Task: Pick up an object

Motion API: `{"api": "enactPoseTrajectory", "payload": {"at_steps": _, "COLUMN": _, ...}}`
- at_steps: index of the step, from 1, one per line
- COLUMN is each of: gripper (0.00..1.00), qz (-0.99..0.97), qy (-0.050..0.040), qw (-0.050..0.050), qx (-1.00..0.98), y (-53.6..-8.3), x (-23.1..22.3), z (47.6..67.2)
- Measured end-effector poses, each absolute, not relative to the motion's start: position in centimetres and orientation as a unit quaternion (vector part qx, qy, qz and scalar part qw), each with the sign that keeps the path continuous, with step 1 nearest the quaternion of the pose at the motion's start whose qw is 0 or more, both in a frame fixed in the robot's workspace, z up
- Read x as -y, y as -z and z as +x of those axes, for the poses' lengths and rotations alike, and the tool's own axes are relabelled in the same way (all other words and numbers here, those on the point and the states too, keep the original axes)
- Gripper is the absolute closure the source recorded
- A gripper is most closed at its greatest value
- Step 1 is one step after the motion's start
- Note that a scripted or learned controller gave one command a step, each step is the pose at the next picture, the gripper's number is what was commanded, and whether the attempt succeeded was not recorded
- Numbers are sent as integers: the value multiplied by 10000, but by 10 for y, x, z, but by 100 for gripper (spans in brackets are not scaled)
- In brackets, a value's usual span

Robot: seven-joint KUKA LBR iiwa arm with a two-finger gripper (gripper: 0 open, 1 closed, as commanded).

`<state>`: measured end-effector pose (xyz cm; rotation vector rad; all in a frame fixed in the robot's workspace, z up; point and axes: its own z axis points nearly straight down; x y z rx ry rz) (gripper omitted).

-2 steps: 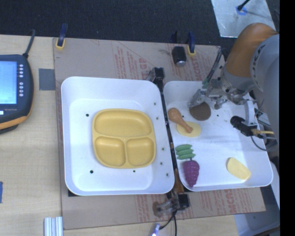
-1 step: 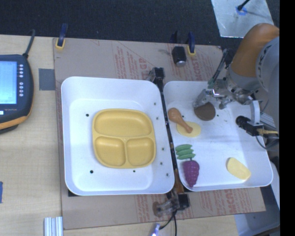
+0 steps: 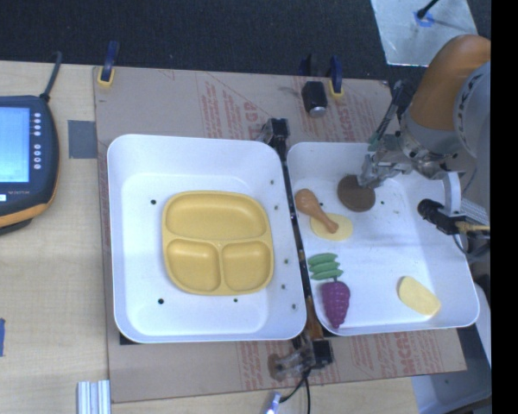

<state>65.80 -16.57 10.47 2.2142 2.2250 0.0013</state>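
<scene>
Purple grapes (image 3: 334, 301) are being shown at the near edge of the right bin (image 3: 453, 313), close to the wall shared with the left bin (image 3: 125, 231). Green pea pods (image 3: 324, 266) are lying just beyond the grapes, and a yellow lemon-like piece (image 3: 419, 296) is resting well to the right of the grapes. Farther back from the grapes, a tan drumstick (image 3: 315, 210) is lying on a pale yellow slice (image 3: 337, 228). A brown round piece (image 3: 356, 195) is being touched from above by the gripper (image 3: 380, 169), far behind the grapes; whether it is being gripped cannot be told. A yellow divided tray (image 3: 217, 241) is sitting left of the grapes, inside the left bin.
</scene>
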Motion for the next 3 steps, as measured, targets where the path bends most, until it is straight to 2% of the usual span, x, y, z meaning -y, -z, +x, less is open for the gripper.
{"api": "enactPoseTrajectory", "payload": {"at_steps": 1, "gripper": 100, "qz": 7057, "qy": 16, "qw": -9, "qx": -7085, "y": -102, "x": 183, "z": 612}}
{"api": "enactPoseTrajectory", "payload": {"at_steps": 2, "gripper": 100, "qz": 7054, "qy": 15, "qw": -13, "qx": -7088, "y": -107, "x": 150, "z": 580}}
{"api": "enactPoseTrajectory", "payload": {"at_steps": 3, "gripper": 100, "qz": 7058, "qy": 17, "qw": -16, "qx": -7084, "y": -119, "x": 136, "z": 557}}
